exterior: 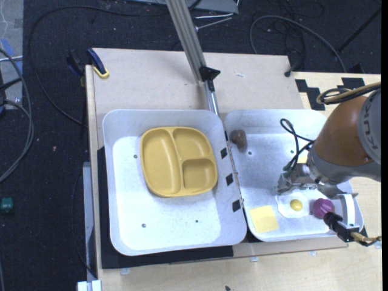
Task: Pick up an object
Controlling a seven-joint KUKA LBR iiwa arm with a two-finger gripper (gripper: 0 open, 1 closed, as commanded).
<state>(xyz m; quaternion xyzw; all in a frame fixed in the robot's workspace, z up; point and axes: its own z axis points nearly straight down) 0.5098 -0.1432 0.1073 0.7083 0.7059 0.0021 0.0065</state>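
Dark floor strewn with black cables surrounds a pale wooden table (151,80) seen from above; two shallow white bins sit on it side by side. Left bin (121,223) holds a yellow divided plate (179,160) with three compartments, lying flat toward its far side. Right bin (260,141) holds a small brown object (239,138) near its far left corner, a flat yellow square like a cheese slice (264,218) at its near edge, a toy fried egg (293,206) just right of that, and a purple object (321,207) beside the egg on the right. Grey arm with an orange band (342,135) reaches in from the right and covers the bin's right side; its end effector (295,180) sits low over the bin, just beyond the fried egg; nothing can be seen between its fingers, and whether it is spread or clenched cannot be told. A black cable (294,135) loops off the wrist; a metal pole (188,35) slants across the far side of the table.
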